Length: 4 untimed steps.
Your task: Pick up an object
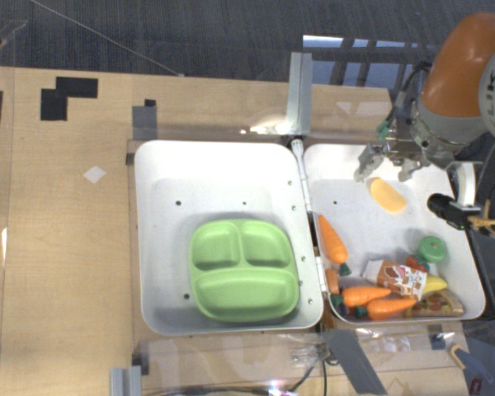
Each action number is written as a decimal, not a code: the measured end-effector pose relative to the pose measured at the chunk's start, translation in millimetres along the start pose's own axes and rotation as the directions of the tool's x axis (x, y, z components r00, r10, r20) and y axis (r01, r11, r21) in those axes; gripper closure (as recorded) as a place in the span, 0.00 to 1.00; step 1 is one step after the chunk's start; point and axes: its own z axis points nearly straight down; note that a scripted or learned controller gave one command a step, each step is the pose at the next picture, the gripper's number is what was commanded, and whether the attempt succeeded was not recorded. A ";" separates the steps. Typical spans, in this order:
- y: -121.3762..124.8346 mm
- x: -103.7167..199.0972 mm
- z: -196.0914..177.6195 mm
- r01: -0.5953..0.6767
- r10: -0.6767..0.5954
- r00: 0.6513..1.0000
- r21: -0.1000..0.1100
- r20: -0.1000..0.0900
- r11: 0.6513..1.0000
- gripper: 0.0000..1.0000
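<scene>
A pale yellow-orange rounded block of toy food (388, 195) lies on the floor of the right shallow white bin (340, 184), in the upper right of the frame. The end effector (389, 168) sits just above it, its two metal fingers (365, 165) spread apart on either side of the block's upper end, with nothing clamped between them. The grey arm with its orange band (466, 64) enters from the frame's upper right corner. Toward the lower right of the same bin lie orange toy carrots (365, 295), a green round toy (431, 248) and a small printed carton (400, 278). The left white bin (173, 172) holds a green divided plastic plate (243, 269). Both bins rest on the pale wooden desk (58, 238).
</scene>
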 end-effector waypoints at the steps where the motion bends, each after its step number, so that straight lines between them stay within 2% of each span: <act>1: 0.0 0.0 -0.1 0.000 0.000 1.000 0.000 0.000 1.000 0.00; 2: -51.9 23.9 22.0 0.098 -0.098 0.995 0.000 0.000 0.995 0.00; 3: -55.2 44.3 32.2 0.138 -0.138 0.990 -0.002 0.000 0.990 0.00; 4: -41.5 34.9 31.4 0.251 -0.251 0.968 -0.003 0.001 0.968 0.00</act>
